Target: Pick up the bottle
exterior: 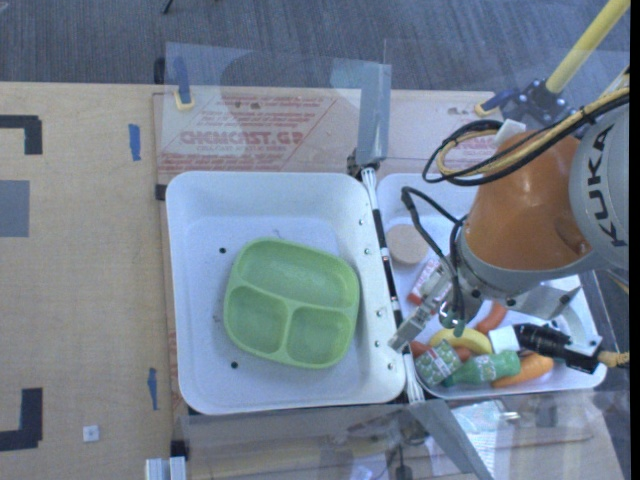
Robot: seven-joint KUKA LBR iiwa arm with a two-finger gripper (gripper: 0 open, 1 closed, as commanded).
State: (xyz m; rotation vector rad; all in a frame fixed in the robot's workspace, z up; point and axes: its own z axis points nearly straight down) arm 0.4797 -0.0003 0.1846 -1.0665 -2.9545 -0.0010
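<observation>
Bottle [472, 370]: green, lying on its side against the 6 o'clock rim of the right bin [395, 190], neck toward 9 o'clock as far as I can judge.

My arm [520, 218] is the biggest thing here and covers that bin's centre. The left bin [200, 268] comes next, with a green divided plate [290, 303] in its middle and bare floor round it. Then come the small things packed by the bottle: an orange carrot [525, 370] touching it at 3 o'clock, and a yellow banana [462, 340] just above it at 12 o'clock. A pale round disc [405, 243] lies apart, toward 10 o'clock of the bin.

My gripper [425, 318] hangs near the bin's 8 o'clock corner, just beside the bottle at its 10 o'clock. Whether it is apart or together I cannot tell from this slant, and nothing shows held in it.

I judge this to be the approach, with the grasp not yet made. The next move calls for shifting toward 4 o'clock until I am over the bottle's body, turning to close across its narrow width, then descending.

Room is tight. The rim blocks the 6 o'clock side and the banana crowds the 12 o'clock side, so a careless descent could catch either. Straight up is the clear way out.
</observation>
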